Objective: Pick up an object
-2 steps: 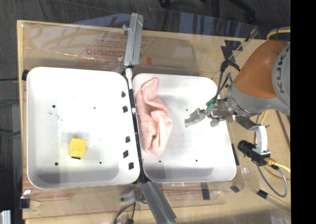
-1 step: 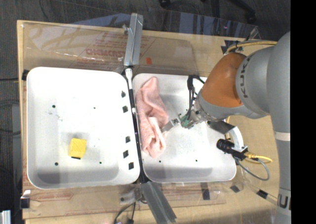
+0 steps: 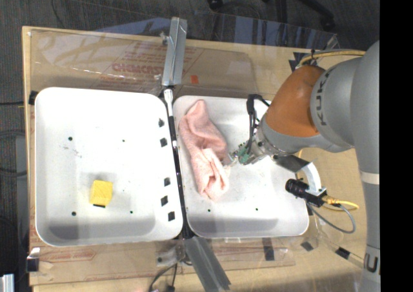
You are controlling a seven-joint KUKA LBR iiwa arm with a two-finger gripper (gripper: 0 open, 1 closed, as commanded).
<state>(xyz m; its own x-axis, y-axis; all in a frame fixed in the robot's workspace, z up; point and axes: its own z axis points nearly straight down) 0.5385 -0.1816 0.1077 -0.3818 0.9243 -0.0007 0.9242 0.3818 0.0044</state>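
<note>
Far to the left of the pink cloth (image 3: 203, 149), note the yellow block (image 3: 101, 193) lying alone on the floor of the left bin (image 3: 51, 110). Leave it, and treat the cloth as the likely target, judging by where the tool hangs. Find the cloth itself in the right bin (image 3: 277, 220), close along that bin's left wall, crumpled into a long heap with a thicker fold at its near end.

Just right of the cloth, at about its middle, spot the gripper (image 3: 242, 154), low over the bin floor and touching or almost touching the cloth's right edge; cannot tell which. Cannot tell either whether the tool is parted or closed, being small here and tucked under the wrist. Cannot make out any fabric caught in it, so count nothing as held. Farther right of the cloth, see the orange band (image 3: 293, 107) of the arm.

To grasp well, shift left onto the cloth's bulk rather than its thin edge. Aim across a raised fold, not along it. Descend straight until pressing into fabric, close fully, then lift slowly and check that the whole cloth leaves the floor. Keep off the wall just left of the cloth.
</note>
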